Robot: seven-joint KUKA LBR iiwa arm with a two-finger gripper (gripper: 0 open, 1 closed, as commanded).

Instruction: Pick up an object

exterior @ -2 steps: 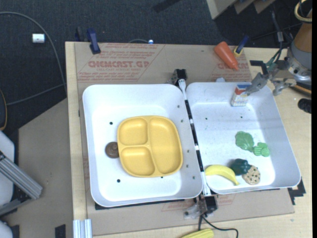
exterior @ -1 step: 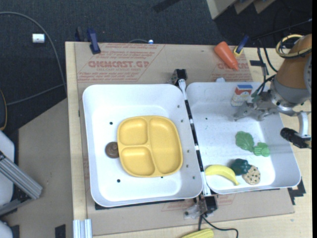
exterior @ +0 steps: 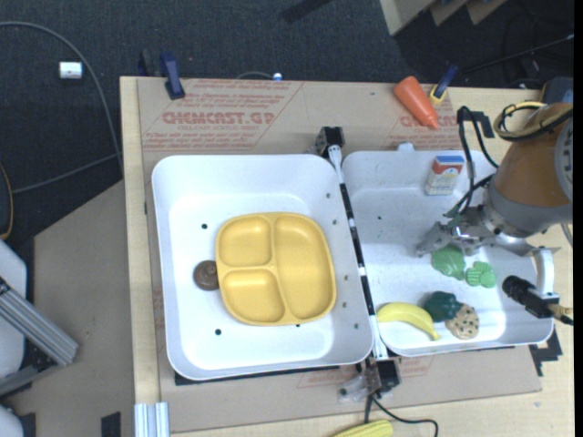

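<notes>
The right bin (exterior: 392,198) holds a light green toy (exterior: 448,261) with a smaller green piece (exterior: 480,275) beside it. Toward the front lie a yellow banana (exterior: 408,319), a dark green item (exterior: 444,305) and a speckled cookie (exterior: 464,321). A small white carton (exterior: 444,176) stands near the back. My gripper (exterior: 448,239) is low in the right bin, just above and behind the light green toy. The grey arm with its orange band (exterior: 533,167) comes in from the right.
The left bin (exterior: 182,208) holds a yellow divided plate (exterior: 273,267) with a brown round piece (exterior: 206,274) at its left edge. An orange object (exterior: 417,103) and a blue clip (exterior: 170,76) lie on the bench behind the bins. Black cables (exterior: 474,144) hang by the arm.
</notes>
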